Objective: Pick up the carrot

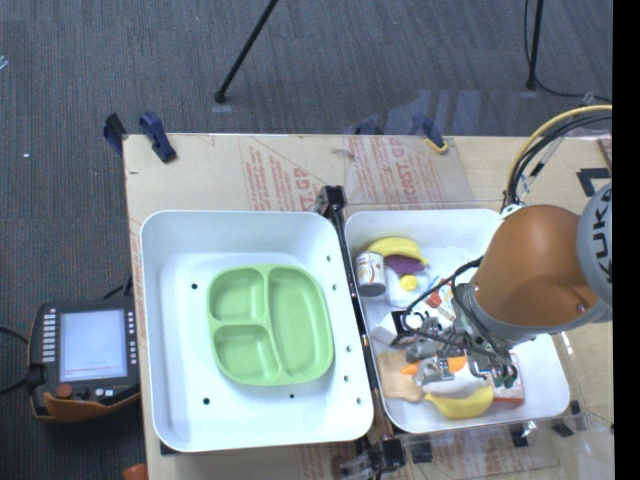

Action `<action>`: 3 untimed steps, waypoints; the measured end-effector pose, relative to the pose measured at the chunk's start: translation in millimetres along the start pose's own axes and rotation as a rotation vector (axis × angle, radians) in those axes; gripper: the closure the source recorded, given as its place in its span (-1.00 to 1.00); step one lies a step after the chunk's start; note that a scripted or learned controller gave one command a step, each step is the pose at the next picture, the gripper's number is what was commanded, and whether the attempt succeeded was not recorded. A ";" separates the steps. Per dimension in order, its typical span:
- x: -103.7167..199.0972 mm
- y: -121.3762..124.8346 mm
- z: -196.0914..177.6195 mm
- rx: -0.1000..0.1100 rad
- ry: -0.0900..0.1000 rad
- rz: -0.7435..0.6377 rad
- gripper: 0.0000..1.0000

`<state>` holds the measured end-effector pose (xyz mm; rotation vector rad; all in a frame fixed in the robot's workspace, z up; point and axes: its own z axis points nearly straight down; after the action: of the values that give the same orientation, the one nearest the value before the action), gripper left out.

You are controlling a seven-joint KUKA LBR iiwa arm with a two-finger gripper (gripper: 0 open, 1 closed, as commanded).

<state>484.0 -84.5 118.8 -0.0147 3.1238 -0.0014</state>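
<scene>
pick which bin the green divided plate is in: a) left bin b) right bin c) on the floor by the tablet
a, the green divided plate lies flat in the left bin, while the end effector is over the right bin among the toy food.

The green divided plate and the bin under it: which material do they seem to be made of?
The green divided plate looks like moulded plastic, matte, with soft rounded ridges between its three compartments. The left white bin seems glossy plastic, judging by its smooth walls and rounded corners.

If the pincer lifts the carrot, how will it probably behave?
The carrot, small, smooth and orange, probably stiff and light. Its tapered, rounded shape may slip or roll. Neighbours like the yellow piece crowd it, so a push could shift them.
</scene>
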 end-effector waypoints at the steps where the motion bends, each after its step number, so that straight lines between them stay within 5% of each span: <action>1: -1.4 0.7 -8.9 0.000 -0.002 -0.002 1.00; 2: -3.0 1.2 -17.7 -0.001 -0.005 -0.004 1.00; 3: 5.7 -13.4 27.9 -0.007 0.011 -0.379 1.00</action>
<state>479.0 -97.9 90.8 -0.6058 3.0763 0.0042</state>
